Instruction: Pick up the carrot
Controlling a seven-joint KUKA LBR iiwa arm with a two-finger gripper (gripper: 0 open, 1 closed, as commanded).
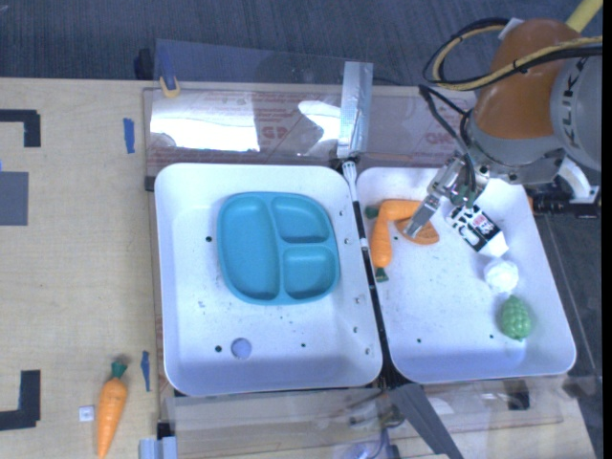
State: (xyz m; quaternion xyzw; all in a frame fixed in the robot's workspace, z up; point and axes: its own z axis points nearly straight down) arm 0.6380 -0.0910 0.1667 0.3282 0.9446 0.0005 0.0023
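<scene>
Two carrots are in sight, and that matters. One carrot [382, 242] lies in the right bin [449, 347], hard against the divider between the bins, its orange body running down toward a small green stem end. Another, a spare carrot [111, 411], sits out on the counter [67, 285] at the near left, well apart from the arm. The gripper [421, 220] hangs low over the right bin, just beside the upper end of the binned carrot and above an orange slice-like piece [422, 233] that lies next to it. Whether the fingers are spread or pressed together I cannot tell from this slant; nothing is visibly between them.

I judge this to be the approach step, with the grasp not yet made. The next move calls for a shift toward the divider so the fingers straddle the carrot's body across its width, then a descent and a close. The bin wall is close by, leaving little room on that side. A white packet [477, 228], a white lump [500, 275] and a green fruit [515, 317] lie farther right, out of the way. The left bin [191, 347] holds a blue divided plate [277, 247].
</scene>
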